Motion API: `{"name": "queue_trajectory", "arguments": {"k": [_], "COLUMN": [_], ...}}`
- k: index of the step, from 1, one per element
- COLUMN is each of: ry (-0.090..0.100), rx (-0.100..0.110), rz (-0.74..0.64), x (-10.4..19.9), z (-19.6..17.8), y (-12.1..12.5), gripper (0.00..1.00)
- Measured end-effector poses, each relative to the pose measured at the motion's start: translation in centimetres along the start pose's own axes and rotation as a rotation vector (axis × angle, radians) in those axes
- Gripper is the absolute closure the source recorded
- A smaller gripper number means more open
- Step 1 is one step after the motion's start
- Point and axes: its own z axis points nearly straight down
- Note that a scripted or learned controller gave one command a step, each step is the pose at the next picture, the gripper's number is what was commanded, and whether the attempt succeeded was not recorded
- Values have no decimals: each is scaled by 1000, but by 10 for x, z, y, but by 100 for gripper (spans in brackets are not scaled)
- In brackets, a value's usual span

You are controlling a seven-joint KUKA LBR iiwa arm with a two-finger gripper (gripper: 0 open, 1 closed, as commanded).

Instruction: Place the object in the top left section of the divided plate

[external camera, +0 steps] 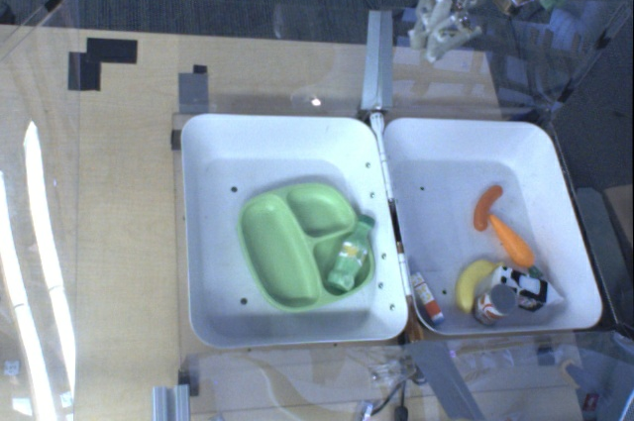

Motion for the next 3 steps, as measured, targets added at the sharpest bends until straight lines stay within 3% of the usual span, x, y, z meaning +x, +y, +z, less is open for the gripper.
{"name": "queue_trajectory", "arguments": {"k": [1, 2, 3], "ry": [0, 0, -14], "rx": [1, 0, 5], "rz": [-226, -226, -226], "x": [22, 22, 19], "z": [0, 0, -14], "y": [-45, -45, -44], "gripper": [100, 0, 100]}}
